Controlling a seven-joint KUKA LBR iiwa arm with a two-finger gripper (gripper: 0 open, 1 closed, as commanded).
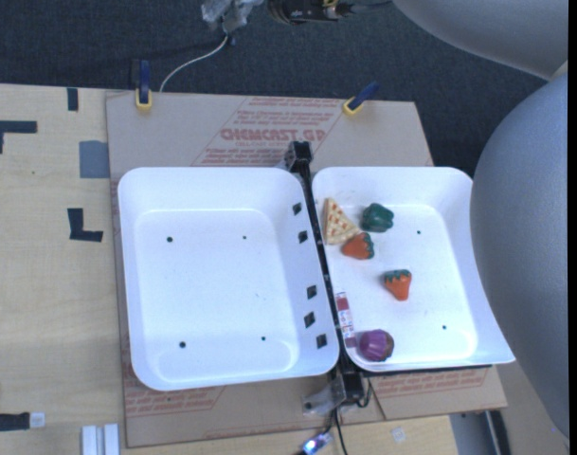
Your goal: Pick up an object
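The right bin (440,254) holds several small toy foods. A tan waffle-patterned wedge (336,221) lies by the divider, with a green pepper (377,218) to its right. Just below them sits a red strawberry (359,246). An orange-red piece with a green top (397,283) rests near the bin's middle. A purple round piece (374,345) lies at the bin's near left corner. My gripper (234,2) hangs blurred at the top of the camera view, beyond the bench's far edge and well away from both bins. Nothing shows in it.
The left bin (212,273) stands beside the right one on a cardboard sheet (269,131) held by two clamps. A small red-and-white strip (343,313) lies along the divider. The grey arm (534,159) fills the right side, overhanging the right bin's edge.
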